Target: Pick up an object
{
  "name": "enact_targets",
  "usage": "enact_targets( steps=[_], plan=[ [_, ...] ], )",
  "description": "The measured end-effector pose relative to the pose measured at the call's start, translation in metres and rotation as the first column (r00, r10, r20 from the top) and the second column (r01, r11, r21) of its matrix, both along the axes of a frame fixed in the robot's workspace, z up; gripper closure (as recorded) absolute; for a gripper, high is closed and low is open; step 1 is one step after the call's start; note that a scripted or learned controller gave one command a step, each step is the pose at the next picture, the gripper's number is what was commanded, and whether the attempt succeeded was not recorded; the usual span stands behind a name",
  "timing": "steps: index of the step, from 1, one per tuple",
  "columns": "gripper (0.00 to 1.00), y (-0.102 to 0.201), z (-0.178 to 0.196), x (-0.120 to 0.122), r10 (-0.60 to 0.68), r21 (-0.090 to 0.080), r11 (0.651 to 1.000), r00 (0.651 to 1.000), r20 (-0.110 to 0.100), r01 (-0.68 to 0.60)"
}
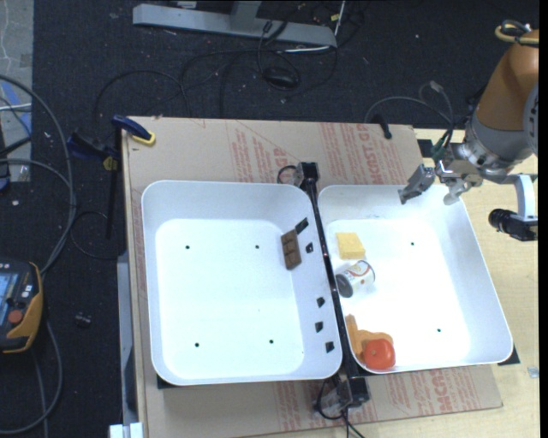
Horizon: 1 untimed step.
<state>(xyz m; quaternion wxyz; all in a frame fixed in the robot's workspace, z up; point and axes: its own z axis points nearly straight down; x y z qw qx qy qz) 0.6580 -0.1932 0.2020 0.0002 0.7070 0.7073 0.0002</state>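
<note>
My gripper [434,190] hangs over the far right corner of the right bin [479,282], its two fingers spread apart with nothing between them. Along that bin's left side lie a yellow block [350,245], a clear cup on its side [354,277], and a red-orange ball [378,352] in the near left corner with an orange piece [358,334] beside it. A brown bar [291,251] lies near the right wall of the left bin [171,282]. The gripper is well apart from all of these.
A black divider [324,282] with clips runs between the two bins. Cables and a grey bar [231,21] lie on the dark floor beyond the cardboard base [257,145]. A yellow-blue clamp [135,130] sits at the base's far left corner.
</note>
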Motion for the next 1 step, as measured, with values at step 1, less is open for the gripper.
enact_targets(
  steps=[1],
  plan=[
    [0.00,0.0131,-0.0287,-0.0002,-0.022,0.001,1.000,1.000,-0.002,0.022]
  ],
)
